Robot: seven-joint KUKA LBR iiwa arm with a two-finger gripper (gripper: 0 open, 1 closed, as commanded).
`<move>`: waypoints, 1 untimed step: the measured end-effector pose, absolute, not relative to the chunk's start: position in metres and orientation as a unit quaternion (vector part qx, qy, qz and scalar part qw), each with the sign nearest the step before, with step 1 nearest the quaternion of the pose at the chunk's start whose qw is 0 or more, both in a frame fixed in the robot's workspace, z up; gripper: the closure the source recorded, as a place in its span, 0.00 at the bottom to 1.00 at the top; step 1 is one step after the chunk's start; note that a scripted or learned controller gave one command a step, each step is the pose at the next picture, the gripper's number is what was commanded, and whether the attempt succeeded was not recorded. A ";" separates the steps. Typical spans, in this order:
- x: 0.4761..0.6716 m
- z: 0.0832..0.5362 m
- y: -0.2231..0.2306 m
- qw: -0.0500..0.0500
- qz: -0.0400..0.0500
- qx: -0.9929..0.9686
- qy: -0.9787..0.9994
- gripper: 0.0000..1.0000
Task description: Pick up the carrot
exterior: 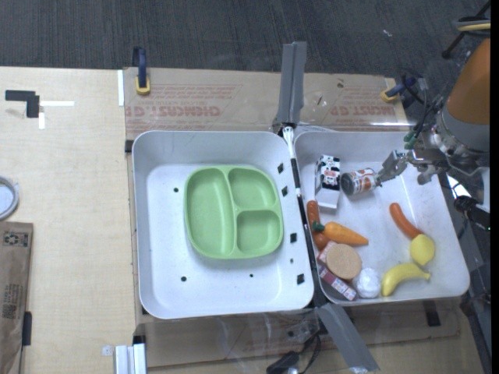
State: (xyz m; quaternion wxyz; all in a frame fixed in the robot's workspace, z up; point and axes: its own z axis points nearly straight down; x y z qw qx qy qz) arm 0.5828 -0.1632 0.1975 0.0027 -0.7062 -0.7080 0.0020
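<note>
Meanwhile the gripper [392, 164] hangs over the right bin [460, 287], its fingers slightly apart and holding nothing, beside a small can [359, 181]. Below and left of them lies the carrot [344, 234], untouched.

The pale wooden worktop [70, 178] is carrying two white bins [148, 232] side by side. A tape roll [6, 199] and brown cardboard [14, 279] are lying at its left edge.

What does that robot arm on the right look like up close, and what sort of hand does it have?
The arm comes in from the right edge as a rounded body with a broad orange band above a grey wrist section. Thin dark cables run along the wrist. Its hand is a small metal gripper, silvery grey with darker parts, ending in narrow fingers rather than anything hand-shaped. No lettering or markings can be made out.
</note>
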 end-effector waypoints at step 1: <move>0.555 0.117 -0.114 0.003 0.002 -0.663 -0.749 0.00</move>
